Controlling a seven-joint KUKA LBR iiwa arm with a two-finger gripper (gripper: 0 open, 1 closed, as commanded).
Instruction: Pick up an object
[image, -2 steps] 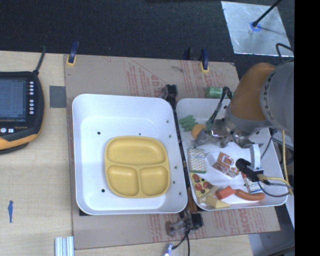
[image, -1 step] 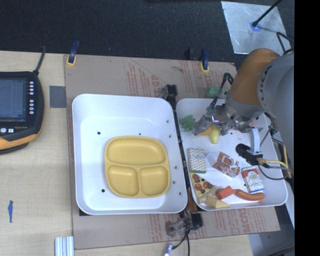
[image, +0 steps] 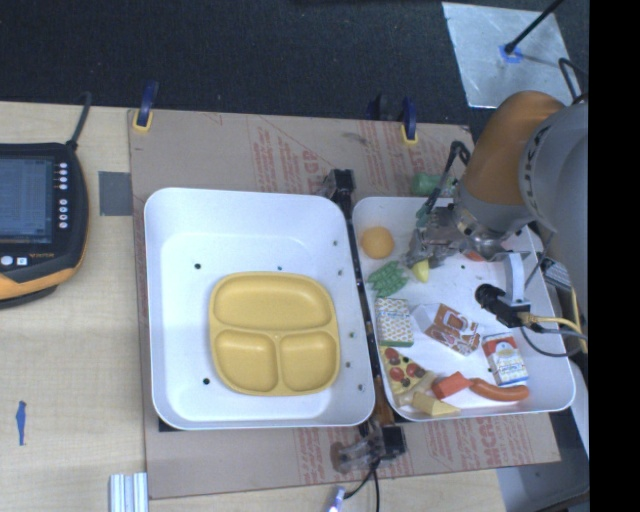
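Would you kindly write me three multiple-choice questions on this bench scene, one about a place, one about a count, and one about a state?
1. Where does the yellow tray lie?
A. In the left bin
B. In the right bin
C. On the bare bench

2. How many compartments does the yellow tray have?
A. Two
B. Three
C. Five

3. Where is the gripper at this moment?
A. Over the left bin
B. Over the handheld screen
C. Low in the right bin, near the orange ball

Answers:
1. A, the tray sits in the middle of the left bin.
2. B, it has one long compartment above two smaller ones.
3. C, the gripper is in the right bin, just right of the orange ball, among the toy food.
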